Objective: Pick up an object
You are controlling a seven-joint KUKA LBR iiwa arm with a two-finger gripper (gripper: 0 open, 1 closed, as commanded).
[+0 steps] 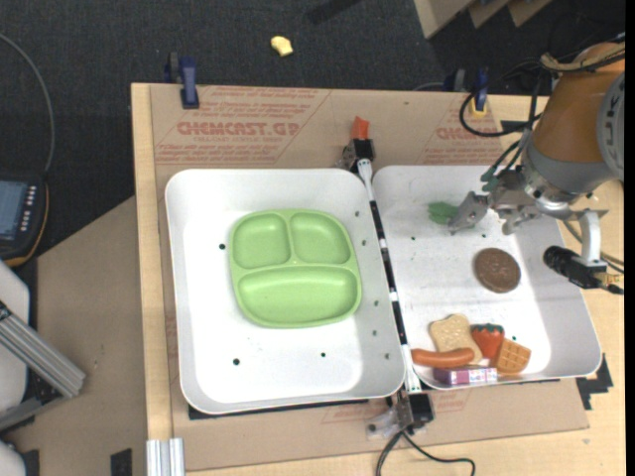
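The end effector (488, 209) hangs over the far part of the right bin (566, 360) with its two fingers spread apart and nothing between them, seemingly ready to close on something. A small green piece (443, 210) lies just beside its left fingertip and looks the likeliest target. The brown round cookie (496, 270) sits nearer the middle, and the toast (451, 333), sausage (443, 357), red pepper (487, 341) and waffle (512, 356) crowd the near corner, while the green divided plate (294, 268) occupies the left bin (198, 365).
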